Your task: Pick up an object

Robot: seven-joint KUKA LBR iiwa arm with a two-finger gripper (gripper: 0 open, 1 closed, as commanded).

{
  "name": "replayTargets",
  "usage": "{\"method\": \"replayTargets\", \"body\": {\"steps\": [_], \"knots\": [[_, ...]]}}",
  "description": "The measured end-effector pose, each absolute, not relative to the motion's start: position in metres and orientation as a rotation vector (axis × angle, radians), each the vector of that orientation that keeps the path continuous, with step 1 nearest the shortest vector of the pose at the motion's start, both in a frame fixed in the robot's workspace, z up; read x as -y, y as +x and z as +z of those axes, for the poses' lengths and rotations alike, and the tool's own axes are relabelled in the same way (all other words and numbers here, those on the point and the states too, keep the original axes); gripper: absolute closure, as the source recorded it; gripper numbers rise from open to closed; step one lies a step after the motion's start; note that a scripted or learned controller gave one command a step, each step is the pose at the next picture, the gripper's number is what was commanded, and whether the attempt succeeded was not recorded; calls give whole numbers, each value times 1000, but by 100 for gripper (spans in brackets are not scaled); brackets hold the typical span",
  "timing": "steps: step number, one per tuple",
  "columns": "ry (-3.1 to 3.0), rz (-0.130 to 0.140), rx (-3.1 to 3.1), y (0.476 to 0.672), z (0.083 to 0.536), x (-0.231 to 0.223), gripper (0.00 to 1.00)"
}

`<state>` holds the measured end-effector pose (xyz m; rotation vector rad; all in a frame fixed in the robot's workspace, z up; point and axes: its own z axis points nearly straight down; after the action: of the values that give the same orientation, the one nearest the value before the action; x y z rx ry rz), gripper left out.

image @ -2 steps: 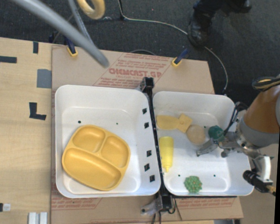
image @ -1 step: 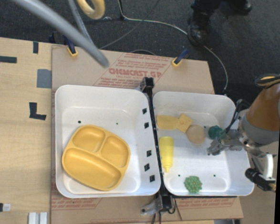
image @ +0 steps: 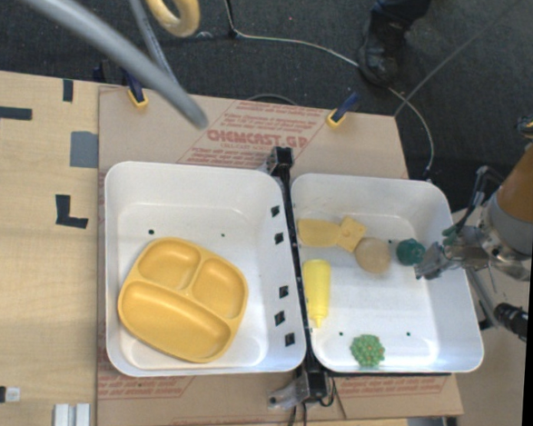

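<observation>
Teal ball (image: 410, 252), small, round, beside tan ball (image: 372, 256), gripper (image: 434, 262) state unclear

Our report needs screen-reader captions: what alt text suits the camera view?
A robot arm's claw hangs at the right bin's right edge, near a teal ball, beige ball, yellow pieces and green lump. The left bin holds a yellow divided plate.

both bins (image: 122, 197) are white. the tray (image: 183, 297) is orange-yellow. the bottle (image: 316, 291) is bright yellow, the blocks (image: 331, 233) paler yellow. the round piece (image: 372, 256) is tan, the ball (image: 410, 251) teal, the broccoli (image: 367, 349) green. the cardboard (image: 254, 134) is brown with red print.
</observation>
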<state>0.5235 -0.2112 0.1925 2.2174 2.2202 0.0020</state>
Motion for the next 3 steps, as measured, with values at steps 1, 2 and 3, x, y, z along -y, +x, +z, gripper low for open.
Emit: {"method": "replayTargets", "body": {"steps": [1,2,3], "knots": [[2216,3,-2219,521,254,217,100],[2219,0,-2223,521,270,216,100],[2217,-1,-2229,520,259,167,100]]}}
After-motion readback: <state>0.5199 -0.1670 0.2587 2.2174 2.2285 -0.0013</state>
